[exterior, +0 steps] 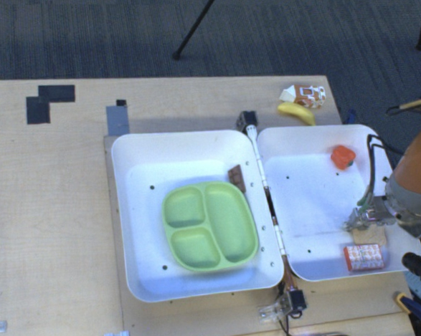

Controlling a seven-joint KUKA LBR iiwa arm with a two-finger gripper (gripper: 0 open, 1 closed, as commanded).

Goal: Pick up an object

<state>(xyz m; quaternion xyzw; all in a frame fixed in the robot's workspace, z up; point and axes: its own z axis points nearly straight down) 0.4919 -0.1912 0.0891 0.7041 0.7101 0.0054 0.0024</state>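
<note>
No writing can be read anywhere; the one printed pack is too blurred. The left bin (128,227) holds a green tray (210,226) with three compartments, with bare white floor to its left and above it. A small brown piece (235,175) lies by the rim where the bins meet. On the bench beyond the right bin (296,158) sit a banana (296,112) and a small carton (307,94), touching. In that bin an orange object (343,156) rests near the far right corner, with open floor to its left. The gripper (361,219) hangs low at the bin's right side, just above a red-and-white pack (365,256); how wide it stands cannot be made out, and nothing shows in its grasp.
</note>
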